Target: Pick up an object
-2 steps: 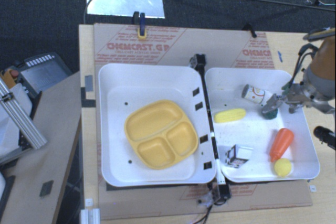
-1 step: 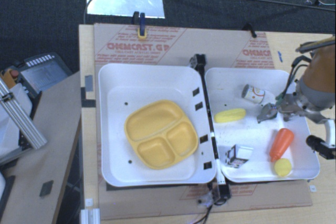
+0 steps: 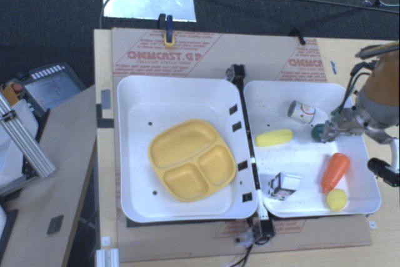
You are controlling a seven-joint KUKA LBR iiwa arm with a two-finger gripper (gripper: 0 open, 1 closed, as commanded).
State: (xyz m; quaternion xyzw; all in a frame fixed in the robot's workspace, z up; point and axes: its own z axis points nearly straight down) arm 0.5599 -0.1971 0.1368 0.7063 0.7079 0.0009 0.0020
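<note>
The right bin (image 3: 369, 153) holds several objects. A white cup (image 3: 303, 111) lies on its side near the back, and a yellow oblong piece (image 3: 274, 137) lies at the bin's left. An orange carrot (image 3: 335, 172) and a small yellow lemon (image 3: 337, 199) lie at the front right. A small black-and-white box (image 3: 284, 185) sits at the front left. My gripper (image 3: 325, 131) reaches in from the right and hangs low over the bin floor, just right of the cup and above the carrot. Nothing visibly hangs from it.
The left bin (image 3: 134, 134) holds a yellow divided plate (image 3: 190, 159). A ridge with black clips (image 3: 245, 134) separates the two bins. The arm's grey and orange wrist (image 3: 381, 94) stands over the right bin's right rim.
</note>
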